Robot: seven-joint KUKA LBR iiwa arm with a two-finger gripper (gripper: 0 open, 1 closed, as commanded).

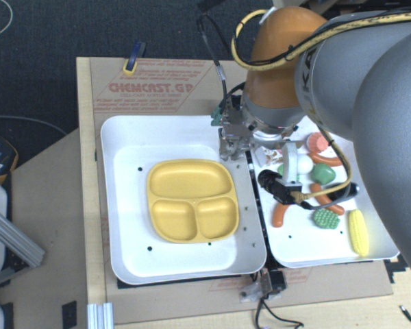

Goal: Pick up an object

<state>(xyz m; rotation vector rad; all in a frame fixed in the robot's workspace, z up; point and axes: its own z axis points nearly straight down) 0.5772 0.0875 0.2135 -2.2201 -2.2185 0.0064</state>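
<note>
My gripper (232, 149) hangs over the far end of the rim between the two bins, below the orange wrist band. Nothing shows in its grasp. A yellow divided plate (192, 199) lies in the middle of the left bin (120, 184), just left of and nearer than the gripper. The right bin (308, 252) holds several toy foods: a yellow corn cob (358, 232), a green bumpy piece (324, 218), a red-orange sausage (279, 214), a green vegetable (322, 174), an orange carrot (327, 160) and a pink round piece (318, 142). The arm hides part of that bin.
The big grey arm covers the upper right of the view. A cardboard sheet (157, 81) with red print lies under the bins at the back, with a blue and yellow clip (132, 59) on its far edge. Dark floor surrounds the bench.
</note>
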